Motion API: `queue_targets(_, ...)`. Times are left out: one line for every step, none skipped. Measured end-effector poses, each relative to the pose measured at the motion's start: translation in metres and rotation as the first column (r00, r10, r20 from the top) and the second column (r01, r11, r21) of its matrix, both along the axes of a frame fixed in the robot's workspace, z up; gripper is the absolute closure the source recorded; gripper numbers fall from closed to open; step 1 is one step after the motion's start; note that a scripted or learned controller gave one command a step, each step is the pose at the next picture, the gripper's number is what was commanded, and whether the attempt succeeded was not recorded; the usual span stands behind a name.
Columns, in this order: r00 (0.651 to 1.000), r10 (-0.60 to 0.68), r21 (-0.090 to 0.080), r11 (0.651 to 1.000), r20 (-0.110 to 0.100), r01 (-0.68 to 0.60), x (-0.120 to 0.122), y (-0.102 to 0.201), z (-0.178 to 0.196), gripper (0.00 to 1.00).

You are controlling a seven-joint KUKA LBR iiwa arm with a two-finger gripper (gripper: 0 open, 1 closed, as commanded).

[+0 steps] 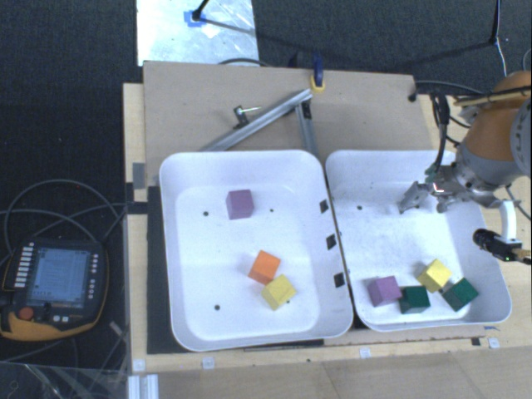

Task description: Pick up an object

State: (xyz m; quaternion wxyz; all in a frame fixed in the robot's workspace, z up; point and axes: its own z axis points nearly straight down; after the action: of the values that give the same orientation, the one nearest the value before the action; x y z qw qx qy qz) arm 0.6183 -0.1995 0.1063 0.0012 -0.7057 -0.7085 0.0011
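the gripper (430, 196) hangs over the upper right part of the right bin (391, 163), near that bin's far and right walls. its two fingers (411, 199) are spread apart with nothing between them.

open room: the floor of the right bin is bare under and to the left of the gripper, up to the divider where the two bins meet. the blocks in this bin crowd the near right corner, close to the near wall.

right bin contents, all well apart from the jaws and below them in the view:
- purple block (384, 289), furthest left, just beside the dark green block (414, 298).
- yellow block (434, 274), between and slightly above the two green ones, corners turned diagonal to the bin walls.
- second green block (460, 293), nearest the right wall, also turned diagonal.

left bin (241, 160) contents:
- purple cube (239, 204), alone in the upper middle, edges roughly square to the walls, open floor all round.
- orange block (264, 266) and yellow cube (278, 291), touching at a corner, both rotated.

all blocks are near cubic; no long axis can be told.
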Motion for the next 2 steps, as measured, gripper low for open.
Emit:
queue_targets(1.000, 0.000, -0.001, 1.000, 0.004, 0.000, 0.001, 0.000, -0.016, 0.00)
queue_targets(1.000, 0.002, -0.003, 1.000, 0.010, -0.002, 0.002, 0.000, -0.003, 1.00)
